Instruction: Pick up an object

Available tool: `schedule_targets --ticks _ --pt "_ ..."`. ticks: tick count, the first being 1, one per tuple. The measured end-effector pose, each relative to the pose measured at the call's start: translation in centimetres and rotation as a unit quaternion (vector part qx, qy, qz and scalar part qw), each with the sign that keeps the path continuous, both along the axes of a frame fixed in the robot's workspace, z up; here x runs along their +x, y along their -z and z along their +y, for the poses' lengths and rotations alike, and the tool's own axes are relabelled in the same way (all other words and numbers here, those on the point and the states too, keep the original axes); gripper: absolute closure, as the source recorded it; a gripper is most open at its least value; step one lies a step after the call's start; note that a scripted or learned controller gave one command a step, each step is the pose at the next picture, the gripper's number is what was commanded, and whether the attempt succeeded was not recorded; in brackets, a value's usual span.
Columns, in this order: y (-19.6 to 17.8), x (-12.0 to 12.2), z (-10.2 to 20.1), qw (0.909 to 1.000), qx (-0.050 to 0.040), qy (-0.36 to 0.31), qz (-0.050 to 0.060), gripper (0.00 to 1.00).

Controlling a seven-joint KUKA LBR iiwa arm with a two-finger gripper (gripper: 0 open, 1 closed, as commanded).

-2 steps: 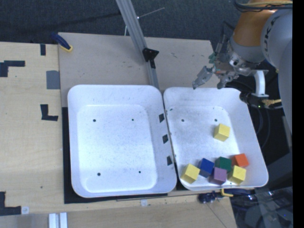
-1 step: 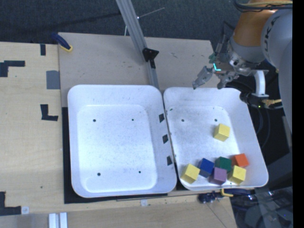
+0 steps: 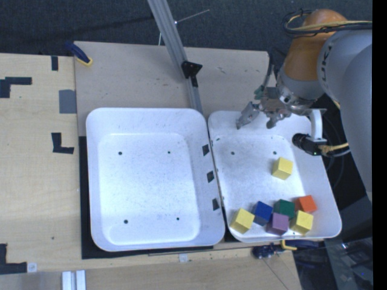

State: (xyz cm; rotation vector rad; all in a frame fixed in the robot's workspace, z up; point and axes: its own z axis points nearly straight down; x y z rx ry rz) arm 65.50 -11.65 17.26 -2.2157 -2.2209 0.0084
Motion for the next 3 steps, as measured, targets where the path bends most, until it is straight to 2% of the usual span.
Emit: schedule_targets --ticks 1,2,3 --pt "6.4 0.0 -0.3 1.0000 -0.0002 0.000 0.000 0.00" --pt "8.2 0.0 -0.3 1.0000 -0.0004 0.000 -0.001 0.00" --pt "7.1 0.0 -0.2 1.0000 0.0000 0.000 -0.002 1.00"
